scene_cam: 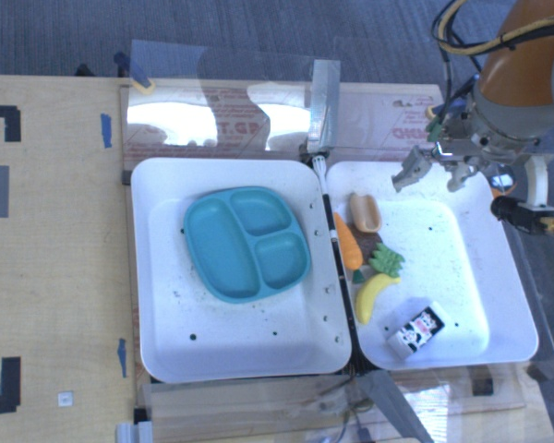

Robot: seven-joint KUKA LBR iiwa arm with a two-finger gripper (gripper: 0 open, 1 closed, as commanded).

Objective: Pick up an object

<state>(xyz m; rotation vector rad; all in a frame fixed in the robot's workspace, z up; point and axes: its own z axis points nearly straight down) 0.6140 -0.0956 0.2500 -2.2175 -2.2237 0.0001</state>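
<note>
Two shallow white bins sit side by side on my bench, and every candidate object lies in the right bin point(462, 247), crowded toward its left wall.

Nearest the camera, a small black-and-white carton point(416, 329) rests on its side, long axis tilted up to the right; it looks like printed card with flat faces. Beyond it, a yellow toy banana point(373, 295) curves up-left to down-right, smooth and glossy. Touching its upper end sits a knobbly green toy vegetable point(386, 261). An orange toy carrot point(348, 243) runs along the wall, long axis near to far. Farthest, a tan bread-like piece point(365, 212) stands rounded and matte.

My gripper point(434, 169) hangs over the far right corner of that bin, its two fingers spread apart with nothing between them. The cluster lies down-left of it; I judge the bread-like piece nearest.

The left bin point(166, 321) holds a blue compartment plate point(247, 243), smooth moulded plastic.
</note>
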